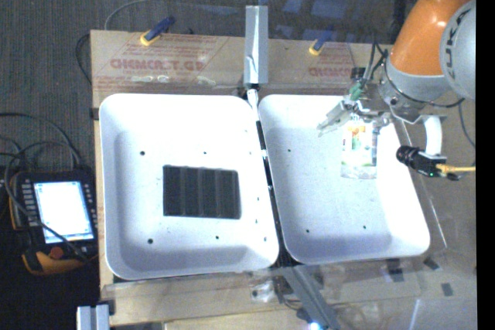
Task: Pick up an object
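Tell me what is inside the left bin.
The left bin holds one dark, ribbed rectangular object lying flat near its middle, with bare white floor around it. Whatever is under that object is covered and cannot be seen.

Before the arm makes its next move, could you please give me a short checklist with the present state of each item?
1. Claw is over the right bin: ok.
2. A target lies near the claw: ok, a clear packet with orange and green print sits just beside it.
3. Packet between the claw's fingers: cannot tell.
4. Packet lies inside the bin walls: ok.
5. Left bin holds another candidate: ok, a dark ribbed rectangular pad lies flat there.
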Robot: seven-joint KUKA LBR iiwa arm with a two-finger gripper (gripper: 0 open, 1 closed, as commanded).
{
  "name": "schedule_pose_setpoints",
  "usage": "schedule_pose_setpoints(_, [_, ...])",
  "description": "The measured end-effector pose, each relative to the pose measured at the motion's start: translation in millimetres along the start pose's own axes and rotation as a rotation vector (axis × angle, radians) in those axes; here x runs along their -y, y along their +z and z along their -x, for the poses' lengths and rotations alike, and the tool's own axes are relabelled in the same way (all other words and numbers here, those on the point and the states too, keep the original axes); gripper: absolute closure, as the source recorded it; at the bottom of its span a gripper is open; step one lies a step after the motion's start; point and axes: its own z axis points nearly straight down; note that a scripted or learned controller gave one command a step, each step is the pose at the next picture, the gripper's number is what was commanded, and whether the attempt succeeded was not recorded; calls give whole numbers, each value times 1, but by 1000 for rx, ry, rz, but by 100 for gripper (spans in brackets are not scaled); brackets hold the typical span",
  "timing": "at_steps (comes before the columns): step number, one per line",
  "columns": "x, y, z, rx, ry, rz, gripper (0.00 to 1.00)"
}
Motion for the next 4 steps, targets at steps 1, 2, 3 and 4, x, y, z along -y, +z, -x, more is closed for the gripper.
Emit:
schedule_pose_setpoints(1, [-23, 108, 53, 0, -24, 2, 0])
schedule_pose_setpoints(2, [-23, 99, 52, -1, -26, 1, 100])
schedule_pose_setpoints(3, [-18, 23, 10, 1, 29, 2, 100])
schedule_pose_setpoints(4, [-12, 18, -56, 0, 44, 0, 100])
